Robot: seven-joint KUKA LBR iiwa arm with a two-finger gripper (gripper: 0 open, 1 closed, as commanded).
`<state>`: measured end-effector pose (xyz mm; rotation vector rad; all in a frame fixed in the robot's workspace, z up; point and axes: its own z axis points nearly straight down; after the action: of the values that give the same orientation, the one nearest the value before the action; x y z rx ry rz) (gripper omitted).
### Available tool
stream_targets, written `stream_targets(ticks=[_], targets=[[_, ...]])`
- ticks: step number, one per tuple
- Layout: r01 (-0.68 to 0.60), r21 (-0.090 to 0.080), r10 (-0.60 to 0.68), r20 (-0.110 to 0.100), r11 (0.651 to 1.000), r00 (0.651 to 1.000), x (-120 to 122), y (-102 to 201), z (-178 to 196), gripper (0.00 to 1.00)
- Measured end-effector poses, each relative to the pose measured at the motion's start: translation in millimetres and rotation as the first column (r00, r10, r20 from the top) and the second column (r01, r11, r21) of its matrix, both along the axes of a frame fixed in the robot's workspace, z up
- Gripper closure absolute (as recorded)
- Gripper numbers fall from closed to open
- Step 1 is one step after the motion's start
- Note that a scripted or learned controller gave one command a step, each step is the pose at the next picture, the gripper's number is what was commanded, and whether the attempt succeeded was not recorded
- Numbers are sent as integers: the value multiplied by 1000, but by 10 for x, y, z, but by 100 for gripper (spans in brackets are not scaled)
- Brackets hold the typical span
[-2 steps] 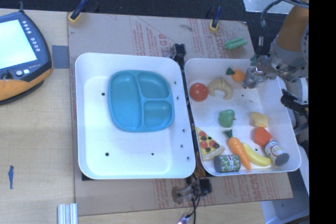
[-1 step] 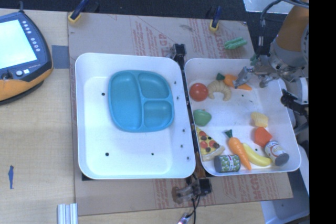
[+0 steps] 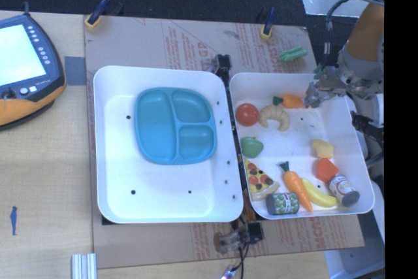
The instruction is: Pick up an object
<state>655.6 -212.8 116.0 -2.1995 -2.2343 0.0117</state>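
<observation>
A pale wooden tabletop point(image 3: 46, 166) carries a brown cardboard sheet point(image 3: 170, 42), pinned by clamps at its upper edge, with dark floor beyond it along the top of the frame. On the sheet sit two shallow white bins side by side: the left bin point(image 3: 117, 206) holds a light blue divided plastic plate point(image 3: 175, 125), and the right bin point(image 3: 353, 140) holds a scatter of toy food.

My end effector point(image 3: 315, 96) hangs over the upper right corner of the right bin, just beside a small orange toy piece with a green tip point(image 3: 291, 101). I cannot tell how far apart my jaws stand, and nothing shows between them.

That orange piece looks like my nearest target. To take it well, I judge I should centre over it, stay off the bin wall, and avoid nudging the tan toy croissant point(image 3: 275, 115) near it. A red toy tomato point(image 3: 247, 114) lies further left.

A handheld control tablet with an orange rim point(image 3: 26, 68) rests at the left edge.
</observation>
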Motion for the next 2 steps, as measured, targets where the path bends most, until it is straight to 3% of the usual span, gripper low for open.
stream_targets(ticks=[1, 2], targets=[[-1, 0, 1, -1, 1000, 1000, -1, 1, -2, 0], [-5, -1, 5, 0, 1000, 1000, 4, -1, 105, 100]])
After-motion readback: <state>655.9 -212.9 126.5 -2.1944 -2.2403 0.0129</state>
